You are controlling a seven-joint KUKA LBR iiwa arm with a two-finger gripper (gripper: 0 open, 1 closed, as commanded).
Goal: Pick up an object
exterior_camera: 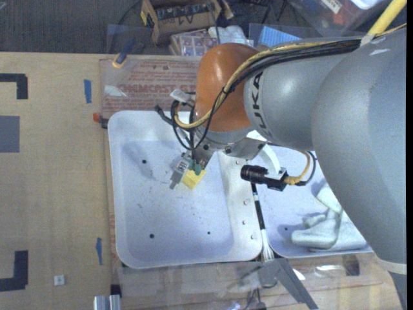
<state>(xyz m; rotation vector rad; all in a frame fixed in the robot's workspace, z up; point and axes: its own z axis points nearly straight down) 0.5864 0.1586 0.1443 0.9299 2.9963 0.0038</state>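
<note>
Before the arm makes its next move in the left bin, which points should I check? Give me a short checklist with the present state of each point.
1. Gripper is over the left bin: ok.
2. Yellow object is at the gripper tip: ok, it sits right against the tip.
3. Yellow object is really between the fingers: cannot tell, the wrist covers this part.
4. Yellow object is lifted off the bin floor: cannot tell from this slanted view.
5. White cloth-like object stays in the right bin, apart from the gripper: ok.
6. Yellow cable at the wrist hangs free of the bin wall: ok.
</note>
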